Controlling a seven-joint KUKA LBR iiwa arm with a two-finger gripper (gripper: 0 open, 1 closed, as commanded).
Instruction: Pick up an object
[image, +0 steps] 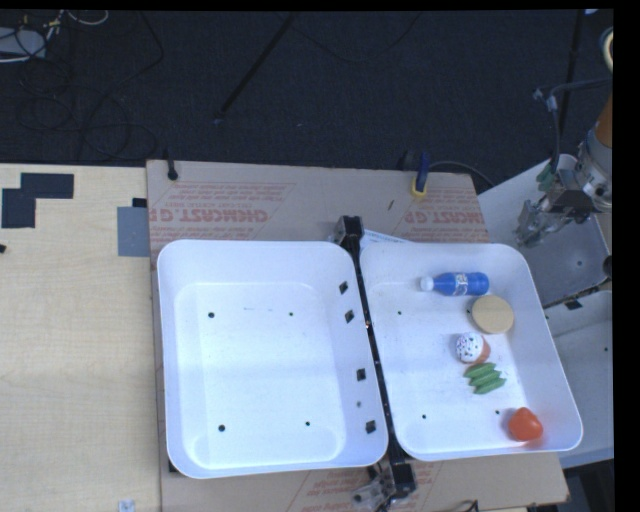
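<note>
Claw: we see the gripper (537, 222) at the far right, outside the bins, and we cannot tell its state.
Right bin (430, 400): it holds a blue bottle (456, 284), a tan disc (492, 314), a spotted ball (469, 347), a green pod (485, 378) and an orange ball (524, 425).
Left bin (250, 350): bare white floor.
Nearest thing: we judge the bottle closest, lying to the claw's near left.
Bottle axis: it runs left to right, cap at the left.
Next move: we expect a reach left and nearer.
</note>
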